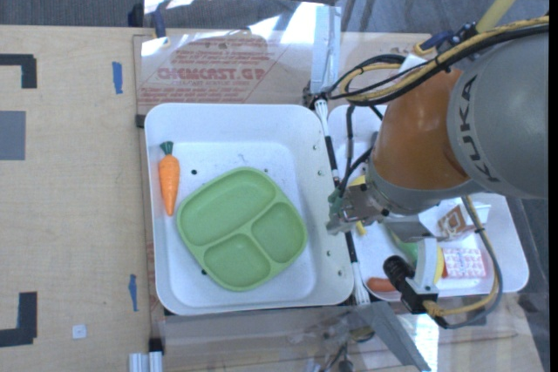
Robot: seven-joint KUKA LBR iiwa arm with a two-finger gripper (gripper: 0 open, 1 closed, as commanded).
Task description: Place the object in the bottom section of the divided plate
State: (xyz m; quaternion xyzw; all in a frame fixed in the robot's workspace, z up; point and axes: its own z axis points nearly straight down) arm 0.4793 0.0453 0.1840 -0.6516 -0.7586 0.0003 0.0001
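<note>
**Counting what lay in the two bins**

Looking down on your bench, you had two shallow white bins side by side: the left bin (301, 131) and the right bin (516, 270), touching along their shared rim.

In the left bin you had one green divided plate (241, 228), lying tilted near the bin's middle, with three sections: one long section toward the far left and two smaller ones toward the near right. All three sections were bare. Just beside the plate, along the bin's left wall, lay one toy carrot (168, 179), orange with a green top pointing to the far edge. It was close to the plate's rim but outside it.

Your one arm (471, 122) hung over the right bin, its orange band above the wrist. The gripper (342, 218) sat over the rim between the two bins; whether the pincer was released or clenched, you could not tell.

In the right bin you had a printed carton (459, 261) and one small reddish thing (381, 284) near the front edge, partly hidden.
</note>
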